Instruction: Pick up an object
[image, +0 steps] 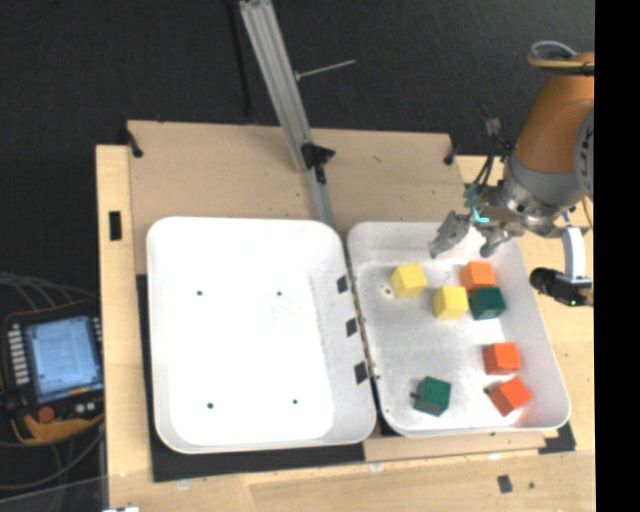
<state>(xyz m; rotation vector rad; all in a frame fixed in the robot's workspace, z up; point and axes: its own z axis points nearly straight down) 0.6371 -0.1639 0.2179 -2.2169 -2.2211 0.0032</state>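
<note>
My gripper (470, 238) hangs over the far edge of the right bin (400, 420), open, with nothing between its fingers. Just in front of it sits an orange block (478, 274), with a dark green block (486, 302) touching it on the near side. A yellow block (408, 280) lies to the left, and a second yellow block (451, 301) lies beside the green one. Toward the bin's near right are two more orange blocks (502, 357) (509, 395). Another green block (432, 395) rests near the front.
The left bin (250, 330) sits alongside the right one, joined by black clips at the shared rim. A metal pole (285, 90) rises slanted from behind the bins. A handheld pendant (55, 365) lies off the bench at the left.
</note>
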